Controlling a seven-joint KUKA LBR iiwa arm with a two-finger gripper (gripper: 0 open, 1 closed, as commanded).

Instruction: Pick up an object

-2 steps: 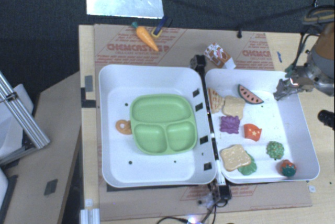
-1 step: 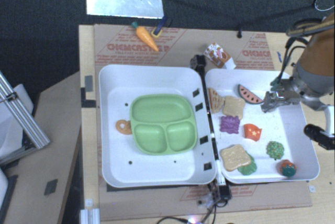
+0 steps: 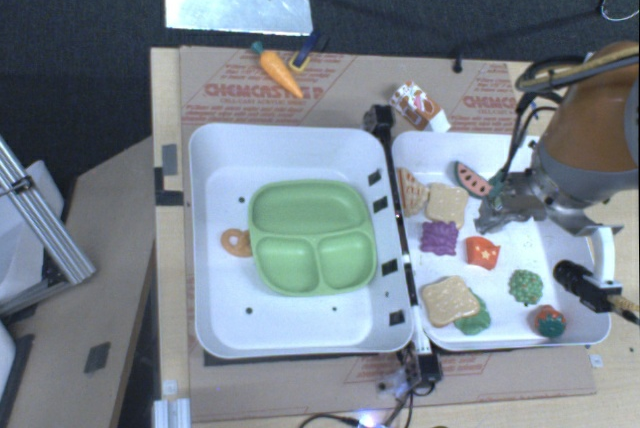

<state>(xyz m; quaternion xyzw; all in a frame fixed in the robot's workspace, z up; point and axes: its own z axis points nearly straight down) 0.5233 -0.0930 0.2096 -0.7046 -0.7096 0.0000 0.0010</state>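
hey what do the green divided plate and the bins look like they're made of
Green divided plate: probably moulded plastic, matte to satin; its colour is even, its edges rounded, and its compartments are formed in one piece. Left bin and right bin: probably thin white plastic, slightly glossy, with smooth rounded corners and soft highlights along the rims. None of this is certain from looks alone.

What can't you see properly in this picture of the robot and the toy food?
- Pincer, camera view: dark and small against the right bin; whether it grips anything is unclear.
- Arm: cut off by the right edge.
- Green toy: partly hidden under a bread slice.
- Packet behind the bins: print too small to read.
- Orange ring: tucked partly behind the green plate.
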